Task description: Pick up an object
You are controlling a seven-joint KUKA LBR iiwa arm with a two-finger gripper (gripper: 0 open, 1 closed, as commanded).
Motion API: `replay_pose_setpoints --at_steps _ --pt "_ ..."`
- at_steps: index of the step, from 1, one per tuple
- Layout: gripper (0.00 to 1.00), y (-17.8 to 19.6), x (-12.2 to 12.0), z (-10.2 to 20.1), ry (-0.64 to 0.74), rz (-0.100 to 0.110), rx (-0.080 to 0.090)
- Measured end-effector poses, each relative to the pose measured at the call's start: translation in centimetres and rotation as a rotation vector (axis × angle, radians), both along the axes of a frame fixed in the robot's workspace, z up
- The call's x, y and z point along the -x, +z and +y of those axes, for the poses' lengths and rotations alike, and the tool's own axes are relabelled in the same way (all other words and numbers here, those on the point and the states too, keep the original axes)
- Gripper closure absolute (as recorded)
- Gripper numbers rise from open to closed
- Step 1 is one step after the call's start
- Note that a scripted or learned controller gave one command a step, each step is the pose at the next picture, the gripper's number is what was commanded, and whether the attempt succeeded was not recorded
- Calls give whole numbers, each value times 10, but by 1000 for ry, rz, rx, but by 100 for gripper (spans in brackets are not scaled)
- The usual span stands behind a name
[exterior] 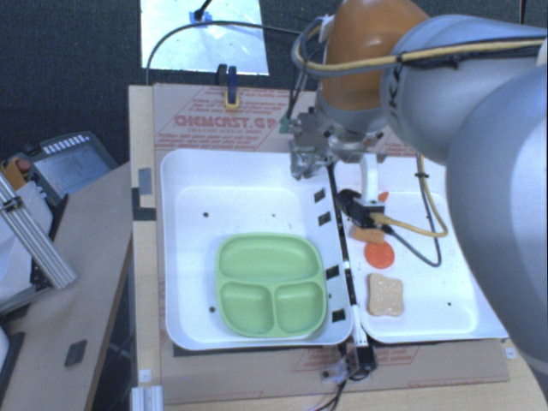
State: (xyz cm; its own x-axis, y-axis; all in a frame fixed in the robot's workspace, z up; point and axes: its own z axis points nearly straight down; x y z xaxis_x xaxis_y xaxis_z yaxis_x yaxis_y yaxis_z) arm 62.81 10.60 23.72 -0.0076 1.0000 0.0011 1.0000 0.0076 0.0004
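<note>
In the left bin [184,229] lies a green divided plate [272,285], toward the front right. The right bin [441,294] holds a round red-orange slice [379,254], a pale piece of toast [385,295] in front of it, a small tan-orange piece [360,235] by the divider and a tiny red bit [383,197] farther back. My gripper [303,166] hangs over the back end of the divider between the bins, well behind all these things. Nothing shows in its grasp.
The big grey arm covers the right bin's back and right side. A black-marked divider [336,255] separates the bins. A clamp [229,88] stands on the cardboard behind them. A screen device [73,165] and a metal rail [34,238] sit on the side table at left.
</note>
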Motion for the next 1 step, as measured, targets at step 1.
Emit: replay_pose_setpoints --at_steps 1 --pt "0 0 0 -2 -4 -1 0"
